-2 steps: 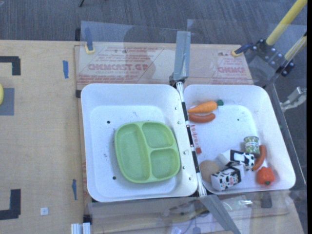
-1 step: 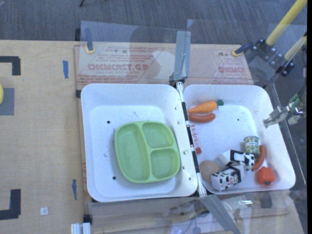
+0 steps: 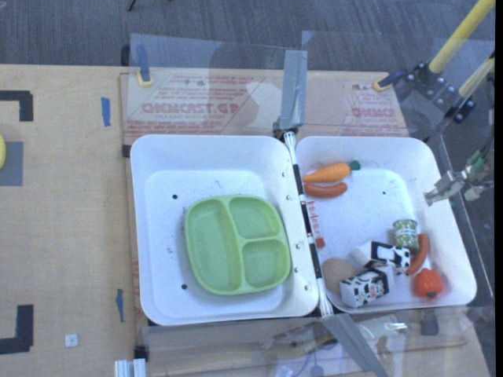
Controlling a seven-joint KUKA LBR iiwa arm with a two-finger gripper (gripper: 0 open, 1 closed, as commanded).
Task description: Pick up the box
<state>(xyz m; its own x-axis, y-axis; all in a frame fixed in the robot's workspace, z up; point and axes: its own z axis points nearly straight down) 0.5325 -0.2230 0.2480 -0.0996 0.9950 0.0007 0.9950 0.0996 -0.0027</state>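
Two small black-and-white cow-patterned boxes lie in the right bin (image 3: 440,163), near its front. One box (image 3: 365,287) rests at the front rim and the other box (image 3: 391,255) sits just behind it. My gripper (image 3: 446,188) shows as a pale shape over the bin's right rim, well behind and to the right of both boxes and apart from them. Nothing is seen in it.
Around the boxes lie a green-lidded jar (image 3: 405,232), a red sausage (image 3: 422,252), an orange-red pepper (image 3: 428,283) and a tan round item (image 3: 336,272). A carrot (image 3: 330,171) and another sausage (image 3: 324,189) lie at the back left. The left bin (image 3: 157,163) holds a green divided plate (image 3: 236,243).
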